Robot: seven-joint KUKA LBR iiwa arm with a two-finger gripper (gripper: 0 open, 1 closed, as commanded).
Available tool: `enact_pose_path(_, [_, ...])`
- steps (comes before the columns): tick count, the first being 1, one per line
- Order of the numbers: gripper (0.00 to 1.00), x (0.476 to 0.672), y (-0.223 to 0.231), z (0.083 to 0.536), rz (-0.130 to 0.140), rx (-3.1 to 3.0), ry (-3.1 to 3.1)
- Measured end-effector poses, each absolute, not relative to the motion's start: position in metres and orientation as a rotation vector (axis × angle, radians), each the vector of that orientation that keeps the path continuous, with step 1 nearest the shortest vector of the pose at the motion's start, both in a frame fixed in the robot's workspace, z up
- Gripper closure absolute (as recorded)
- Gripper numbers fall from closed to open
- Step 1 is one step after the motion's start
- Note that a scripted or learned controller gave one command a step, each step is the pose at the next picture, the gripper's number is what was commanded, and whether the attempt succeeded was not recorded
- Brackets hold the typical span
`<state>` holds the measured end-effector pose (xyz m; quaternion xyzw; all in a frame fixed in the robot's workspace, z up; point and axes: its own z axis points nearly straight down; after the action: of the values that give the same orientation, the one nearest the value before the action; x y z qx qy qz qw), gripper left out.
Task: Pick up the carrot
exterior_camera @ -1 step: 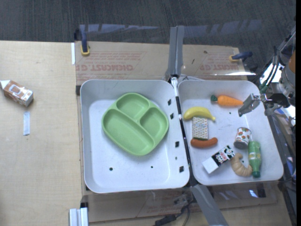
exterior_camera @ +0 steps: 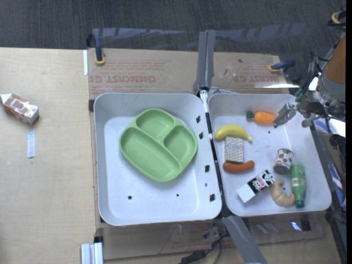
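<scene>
Toward the back of the right bin [exterior_camera: 319,164] lies the carrot [exterior_camera: 262,116], orange with a green top at its left end, resting flat on the white floor. Just to its right the gripper [exterior_camera: 285,115] hangs low, and its fingers look spread a little, with nothing between them; the near fingertip sits close beside the carrot's right end, though I cannot tell if it touches. The arm [exterior_camera: 333,78] comes in from the right, its orange band at the frame's edge.

Nearer the front of that bin, a banana [exterior_camera: 232,132] curves just below and left of the carrot. Under the banana stands a small patterned packet [exterior_camera: 234,149], and below that a sausage [exterior_camera: 238,166] lies crosswise. A black-and-white carton [exterior_camera: 256,185] rests tilted near the front wall, with a croissant [exterior_camera: 282,194] just to its right. A small can [exterior_camera: 284,160] lies on its side above the croissant, and a green bottle [exterior_camera: 297,185] lies along the right side, close to both.

The left bin [exterior_camera: 110,202] holds a green divided plate [exterior_camera: 158,144], set near its middle.

On the bench [exterior_camera: 44,191], well apart to the left, a small orange and white box [exterior_camera: 21,108] sits near the edge of view, and a pale strip [exterior_camera: 31,144] lies below it.
</scene>
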<state>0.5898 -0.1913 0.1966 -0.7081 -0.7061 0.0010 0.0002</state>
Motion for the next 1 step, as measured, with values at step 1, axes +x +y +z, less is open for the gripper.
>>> enact_pose_path(1, [0.0,0.6581,-0.1952,0.1252,0.003,-2.182,-2.262])
